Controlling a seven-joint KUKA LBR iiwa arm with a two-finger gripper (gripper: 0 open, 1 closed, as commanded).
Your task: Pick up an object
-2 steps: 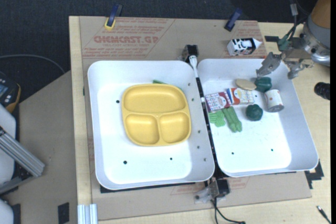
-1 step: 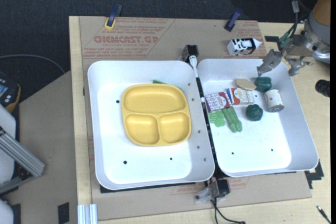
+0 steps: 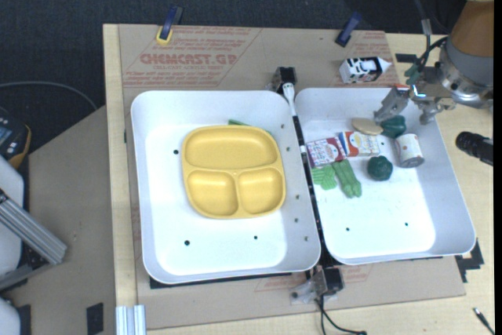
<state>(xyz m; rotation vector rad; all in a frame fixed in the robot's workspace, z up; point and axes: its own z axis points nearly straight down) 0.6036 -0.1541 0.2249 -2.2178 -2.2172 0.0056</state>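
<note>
The arm enters from the right, and its hand [image 3: 408, 107] hangs over the far right part of the right bin [image 3: 439, 235]. The two fingers [image 3: 390, 105] are spread apart, with nothing between them. They sit just above a cluster of small items, so the pick is judged to be at the approach stage: no object has been lifted, and closing and raising are left to do.

Items within reach in the right bin:
- a dark green lump [image 3: 393, 125] directly below the fingers, touching a flat tan piece [image 3: 365, 126];
- a small white cylinder [image 3: 409, 151] just beside it;
- a round dark green ball [image 3: 380, 168];
- a red and white packet [image 3: 339, 148], whose print is too small to read;
- light green pods [image 3: 339, 176] near the bin's left wall.

The left bin [image 3: 157, 247] holds a yellow divided plate [image 3: 233, 169] with three compartments.

Legible writing: the brown board [image 3: 235, 59] covering the desk carries red lettering that reads roughly "CHEMCAST GP". A small black and white box [image 3: 365, 69] lies on the board behind the right bin; its markings cannot be read.
</note>
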